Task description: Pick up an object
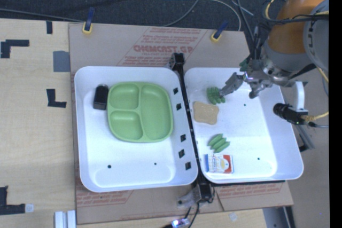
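Note:
In the right bin (278, 168) lie a dark green ridged toy (215, 95), a tan bread slice (206, 112), a pair of green pea pods (218, 142) and a small red, white and blue box (219, 163). My gripper (238, 92) hangs over the upper part of this bin, just right of the green ridged toy. Its fingers are open, with nothing between them. The left fingertip (224, 92) points down-left and is close to the green toy; whether it touches is unclear.
The left bin (91, 168) holds a green divided plate (140, 111) and a small black block (100, 96) at the plate's left. A black clip divider (181, 115) joins the two bins. Cables trail behind the bench.

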Available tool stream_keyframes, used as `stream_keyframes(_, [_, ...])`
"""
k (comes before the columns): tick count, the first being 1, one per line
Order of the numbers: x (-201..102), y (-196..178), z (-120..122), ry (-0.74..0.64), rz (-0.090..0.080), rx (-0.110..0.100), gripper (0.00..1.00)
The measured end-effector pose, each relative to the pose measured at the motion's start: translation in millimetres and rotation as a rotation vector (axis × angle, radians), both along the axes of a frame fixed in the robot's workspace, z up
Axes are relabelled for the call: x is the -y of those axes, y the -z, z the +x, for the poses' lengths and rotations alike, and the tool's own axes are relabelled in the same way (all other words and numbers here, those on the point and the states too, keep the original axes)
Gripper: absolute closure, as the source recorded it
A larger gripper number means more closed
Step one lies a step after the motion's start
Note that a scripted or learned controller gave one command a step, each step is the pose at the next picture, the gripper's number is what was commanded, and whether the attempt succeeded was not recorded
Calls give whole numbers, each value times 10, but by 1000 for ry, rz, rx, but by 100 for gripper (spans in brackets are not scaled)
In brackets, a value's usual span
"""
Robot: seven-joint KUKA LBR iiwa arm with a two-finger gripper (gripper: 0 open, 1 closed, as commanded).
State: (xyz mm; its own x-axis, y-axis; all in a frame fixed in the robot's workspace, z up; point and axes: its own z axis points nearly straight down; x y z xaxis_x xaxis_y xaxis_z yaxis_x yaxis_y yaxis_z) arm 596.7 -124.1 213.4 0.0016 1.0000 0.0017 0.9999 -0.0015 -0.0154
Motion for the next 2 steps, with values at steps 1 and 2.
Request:
stream_keyframes(1, [-4,-82,29,-3,-1,14,0])
stream_keyframes(2, [26,392,89,-3,-3,10,0])
